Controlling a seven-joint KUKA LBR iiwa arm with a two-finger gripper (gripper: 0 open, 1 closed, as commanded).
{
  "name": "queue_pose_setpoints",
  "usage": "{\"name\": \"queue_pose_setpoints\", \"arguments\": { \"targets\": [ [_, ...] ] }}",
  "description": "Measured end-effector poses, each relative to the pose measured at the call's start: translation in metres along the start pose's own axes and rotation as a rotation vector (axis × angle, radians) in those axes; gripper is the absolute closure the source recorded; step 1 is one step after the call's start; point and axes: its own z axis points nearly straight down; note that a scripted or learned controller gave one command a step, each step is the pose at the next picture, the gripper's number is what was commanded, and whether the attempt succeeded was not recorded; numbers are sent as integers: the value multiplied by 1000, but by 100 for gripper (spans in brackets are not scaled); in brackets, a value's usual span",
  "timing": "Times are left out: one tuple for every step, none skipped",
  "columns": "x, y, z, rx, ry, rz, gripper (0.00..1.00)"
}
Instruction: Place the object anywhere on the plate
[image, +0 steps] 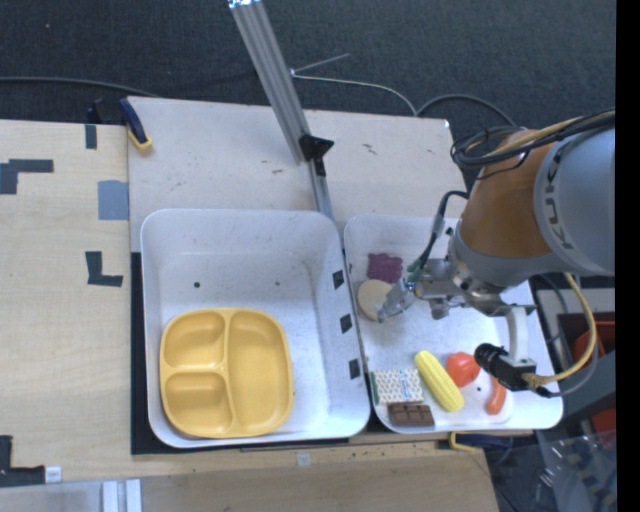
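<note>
Two shallow white bins are set side by side on a pale bench. A yellow divided plate (227, 372) is seen at the left bin's (240, 232) near edge. Over the right bin's (540, 415) far left part, the gripper (392, 305) is held touching a beige round object (374, 297); whether it is grasped cannot be told. A purple piece (384, 266) lies beside it. Along the near edge lie a yellow corn cob (439, 380), an orange piece (462, 368) and a brown block (410, 414).

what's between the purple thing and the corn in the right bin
In the camera view, bare white bin floor separates the purple piece from the corn; the gripper sits beside that line.
</note>
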Motion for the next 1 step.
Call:
{"name": "queue_pose_setpoints", "arguments": {
  "targets": [
    [49, -5, -4, -8, 1, -5, 0]
  ]
}}
